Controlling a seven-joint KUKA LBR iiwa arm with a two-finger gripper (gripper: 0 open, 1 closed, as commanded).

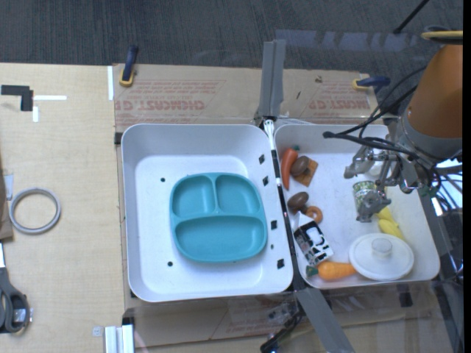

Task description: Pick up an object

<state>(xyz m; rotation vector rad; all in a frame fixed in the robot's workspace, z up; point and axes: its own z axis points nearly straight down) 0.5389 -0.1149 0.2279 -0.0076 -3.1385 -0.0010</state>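
The camera view, from above, shows the arm [441, 87] coming in from the right over the right bin [335, 149]. Its gripper [370, 201] hangs low in that bin, and the metal fingers [366, 210] stand on either side of a small green-and-white can [363, 191]. Whether they press on the can or only frame it cannot be told. Just beside the fingers, toward the near right, lies a yellow banana-like piece [388, 223], and nearer still a round white lid [380, 255]. To the fingers' left lie a brown roll [298, 200], an orange ring [314, 214], a black-and-white item [312, 241] and an orange carrot [335, 271]. Farther left and back are a red-orange carrot [288, 166] and a brown block [302, 167]. Well apart to the left, the left bin [140, 219] bears a teal divided plate [218, 217]. A roll of tape [33, 210] lies on the bench beyond it.
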